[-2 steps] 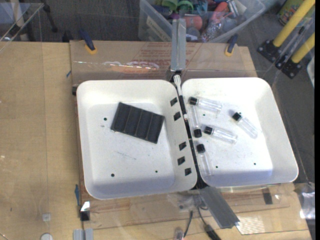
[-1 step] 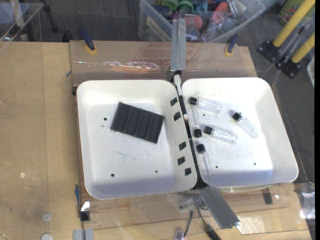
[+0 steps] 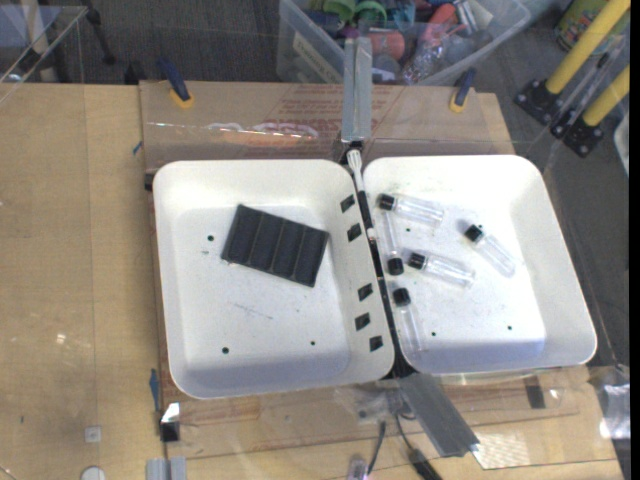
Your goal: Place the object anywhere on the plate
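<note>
1. Bins: two, white and shallow, side by side; the left bin (image 3: 190,368) and the right bin (image 3: 560,328) touch along their inner walls.
2. Vials (image 3: 440,268): five as far as I can count, clear with black caps, all lying flat in the right bin. Two lie close along its inner wall, one nearer and one farther back. The other three are spread across the middle and far part of the floor, apart from each other.
3. Plate (image 3: 275,245): one, dark and ribbed (four raised strips), lying flat and slightly skewed in the far half of the left bin, well apart from every vial, with nothing resting on it.
4. Black tabs (image 3: 362,320): five small ones in a row on the left bin's inner wall.
5. Cardboard sheet (image 3: 250,118) beyond the bins: faint reddish print, too blurred to read.
6. Clear tub (image 3: 400,13): one, farthest back, heaped with coloured toys.
</note>
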{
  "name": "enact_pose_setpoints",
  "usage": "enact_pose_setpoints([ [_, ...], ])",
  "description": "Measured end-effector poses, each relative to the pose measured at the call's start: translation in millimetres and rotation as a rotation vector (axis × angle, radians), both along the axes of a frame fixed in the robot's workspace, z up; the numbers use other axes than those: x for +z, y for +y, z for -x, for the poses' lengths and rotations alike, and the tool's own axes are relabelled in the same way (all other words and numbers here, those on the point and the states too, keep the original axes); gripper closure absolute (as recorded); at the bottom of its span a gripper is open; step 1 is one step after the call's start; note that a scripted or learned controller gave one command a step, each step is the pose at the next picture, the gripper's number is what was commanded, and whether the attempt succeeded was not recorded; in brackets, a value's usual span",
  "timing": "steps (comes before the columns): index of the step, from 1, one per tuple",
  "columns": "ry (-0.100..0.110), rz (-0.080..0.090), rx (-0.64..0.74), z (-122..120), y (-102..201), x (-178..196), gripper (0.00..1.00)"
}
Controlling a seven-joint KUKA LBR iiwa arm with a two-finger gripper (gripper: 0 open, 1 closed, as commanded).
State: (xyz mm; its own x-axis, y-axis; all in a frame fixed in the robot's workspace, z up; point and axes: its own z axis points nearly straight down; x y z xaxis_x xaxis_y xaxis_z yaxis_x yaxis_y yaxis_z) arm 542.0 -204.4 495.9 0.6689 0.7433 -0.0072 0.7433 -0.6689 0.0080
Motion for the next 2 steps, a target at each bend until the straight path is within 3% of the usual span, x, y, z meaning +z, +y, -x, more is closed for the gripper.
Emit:
enact_pose_setpoints([
  [1, 0.000, 0.000, 0.001, 0, 0, 0, 0.00],
  [2, 0.000, 0.002, 0.002, -1, 1, 10, 1.00],
])
